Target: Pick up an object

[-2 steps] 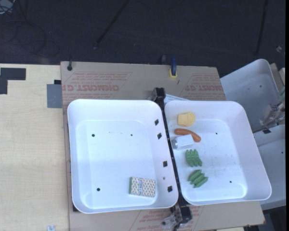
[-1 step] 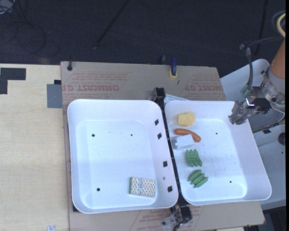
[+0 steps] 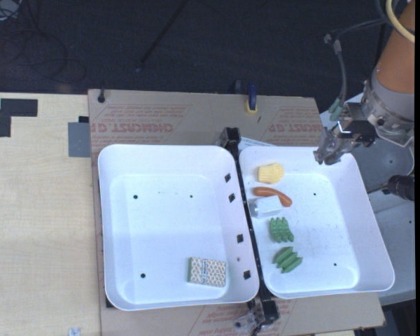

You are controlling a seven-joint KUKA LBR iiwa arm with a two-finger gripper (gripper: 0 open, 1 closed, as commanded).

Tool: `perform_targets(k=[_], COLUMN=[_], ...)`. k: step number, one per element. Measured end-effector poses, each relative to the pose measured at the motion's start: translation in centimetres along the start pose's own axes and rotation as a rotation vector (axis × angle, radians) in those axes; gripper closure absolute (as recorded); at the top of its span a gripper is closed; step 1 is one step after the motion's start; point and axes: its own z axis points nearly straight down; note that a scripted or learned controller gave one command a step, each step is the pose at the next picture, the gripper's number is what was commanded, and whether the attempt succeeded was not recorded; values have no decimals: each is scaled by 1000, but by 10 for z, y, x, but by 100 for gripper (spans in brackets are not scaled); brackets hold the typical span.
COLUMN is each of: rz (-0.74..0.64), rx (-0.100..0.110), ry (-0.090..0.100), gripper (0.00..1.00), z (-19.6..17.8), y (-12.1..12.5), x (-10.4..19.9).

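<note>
Pincer (image 3: 329, 154) hanging over the far right corner of the right bin (image 3: 367, 208), touching nothing and carrying nothing; can't tell how wide. In that bin, along its left side: yellow piece (image 3: 270, 173) farthest, then orange sausage (image 3: 272, 194), then two green pods (image 3: 281, 229) (image 3: 287, 260). Patterned packet (image 3: 207, 271) near-right in the left bin (image 3: 119, 187).

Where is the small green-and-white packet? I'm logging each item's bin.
The packet lies alone in the left bin, near its bottom-right corner, beside the divider.
</note>
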Motion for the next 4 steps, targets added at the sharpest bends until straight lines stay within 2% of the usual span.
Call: perform_targets(k=[1, 2, 3, 4], rz=[11, 4, 22, -2], rx=[10, 19, 4, 3], ry=[-1, 1, -8, 1], gripper=[100, 100, 100, 100], z=[8, 107, 61, 29], y=[-74, -64, -78, -74], x=[-20, 42, -102, 6])
